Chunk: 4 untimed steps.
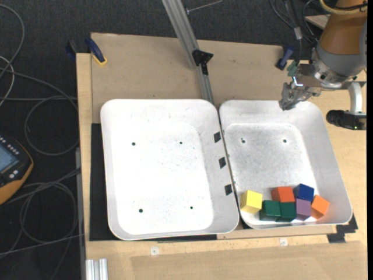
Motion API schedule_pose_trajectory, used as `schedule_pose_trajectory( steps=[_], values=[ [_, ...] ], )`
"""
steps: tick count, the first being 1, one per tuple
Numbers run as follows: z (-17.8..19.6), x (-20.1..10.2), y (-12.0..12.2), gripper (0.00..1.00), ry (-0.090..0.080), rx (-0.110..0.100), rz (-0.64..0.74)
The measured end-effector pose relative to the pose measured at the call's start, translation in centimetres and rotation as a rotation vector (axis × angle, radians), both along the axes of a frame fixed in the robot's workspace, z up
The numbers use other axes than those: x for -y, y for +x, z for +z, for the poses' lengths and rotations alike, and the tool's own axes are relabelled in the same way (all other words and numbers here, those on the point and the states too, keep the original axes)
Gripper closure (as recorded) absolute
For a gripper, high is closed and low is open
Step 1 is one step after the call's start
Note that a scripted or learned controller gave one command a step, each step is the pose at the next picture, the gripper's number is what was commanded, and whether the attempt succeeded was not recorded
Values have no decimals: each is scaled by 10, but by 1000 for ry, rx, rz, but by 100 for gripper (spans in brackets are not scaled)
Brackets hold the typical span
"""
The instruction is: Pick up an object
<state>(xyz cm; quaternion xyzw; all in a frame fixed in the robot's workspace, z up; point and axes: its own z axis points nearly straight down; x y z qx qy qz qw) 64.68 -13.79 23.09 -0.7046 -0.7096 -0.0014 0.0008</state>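
Blocks [284, 203] cluster against the near wall of the right bin [333, 156], yellow, green, orange, blue and purple pressed close together, with no clear long axis to the heap. Gripper [288, 102] hangs over that bin's far rim, well apart from them, touching nothing; whether it is spread or closed I cannot tell.

1. A single fixed camera looks down on the tabletop [175, 63] from above, at a slant.
2. Both white bins, left [157, 168] and right [280, 156], lie fully in frame at moderate distance.
3. The arm [344, 22] enters from the view's right edge.
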Motion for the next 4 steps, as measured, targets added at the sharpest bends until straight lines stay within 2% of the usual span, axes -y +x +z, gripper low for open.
schedule_pose_trajectory(
  steps=[2,3,4],
  values=[
    [-13,-109,-17,100,1,-4,-1],
    [1,-153,-30,100,1,-2,-1],
    [-4,-204,-36,100,0,-4,0]
  ],
)
